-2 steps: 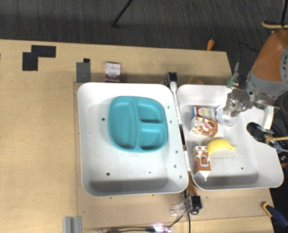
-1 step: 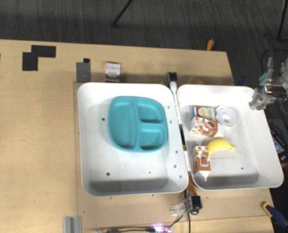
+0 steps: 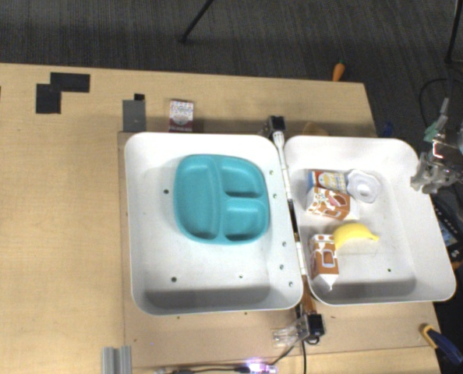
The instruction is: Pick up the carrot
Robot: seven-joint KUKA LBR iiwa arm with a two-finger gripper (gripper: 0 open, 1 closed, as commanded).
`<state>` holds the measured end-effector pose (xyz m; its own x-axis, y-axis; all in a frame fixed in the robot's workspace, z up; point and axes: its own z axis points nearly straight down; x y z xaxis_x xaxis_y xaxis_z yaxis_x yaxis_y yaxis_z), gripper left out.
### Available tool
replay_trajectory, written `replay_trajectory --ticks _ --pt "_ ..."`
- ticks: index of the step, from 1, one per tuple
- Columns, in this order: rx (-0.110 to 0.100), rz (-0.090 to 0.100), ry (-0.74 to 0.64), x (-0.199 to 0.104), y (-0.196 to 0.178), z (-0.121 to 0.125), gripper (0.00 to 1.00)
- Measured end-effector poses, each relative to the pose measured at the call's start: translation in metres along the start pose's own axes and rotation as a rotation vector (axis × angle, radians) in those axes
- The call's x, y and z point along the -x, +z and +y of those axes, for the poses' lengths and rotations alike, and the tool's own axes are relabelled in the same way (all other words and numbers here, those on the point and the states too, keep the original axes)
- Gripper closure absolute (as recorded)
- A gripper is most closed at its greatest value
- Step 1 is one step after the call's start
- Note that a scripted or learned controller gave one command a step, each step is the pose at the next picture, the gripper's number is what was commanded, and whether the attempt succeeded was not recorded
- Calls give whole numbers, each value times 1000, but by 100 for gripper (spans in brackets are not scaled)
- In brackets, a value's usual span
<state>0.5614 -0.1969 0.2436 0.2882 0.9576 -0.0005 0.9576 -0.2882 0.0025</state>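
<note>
Dark carpet borders the tan bench (image 3: 52,209); whether the pincer (image 3: 434,174) is open is unclear.

A teal divided plate (image 3: 220,199) is lying in the left bin (image 3: 150,287). In the right bin (image 3: 430,279), a yellow lemon-like item (image 3: 355,235) is sitting between small printed cartons (image 3: 327,194) (one near the front edge). The pincer (image 3: 434,166) is hanging beside that bin's right edge.

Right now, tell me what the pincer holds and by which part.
Nothing visibly held: the pincer sits at the right bin's outer rim, apart from the items inside it.
</note>
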Motion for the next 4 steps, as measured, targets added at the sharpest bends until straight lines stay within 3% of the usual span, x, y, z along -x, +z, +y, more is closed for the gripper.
replay_trajectory --ticks 1,2,3,4 --pt "5 0 -11 -2 -12 2 100" --pt "0 1 216 14 -31 -44 100" --pt "-2 1 459 16 -4 -48 100" --pt "-1 0 857 22 -16 -63 100"
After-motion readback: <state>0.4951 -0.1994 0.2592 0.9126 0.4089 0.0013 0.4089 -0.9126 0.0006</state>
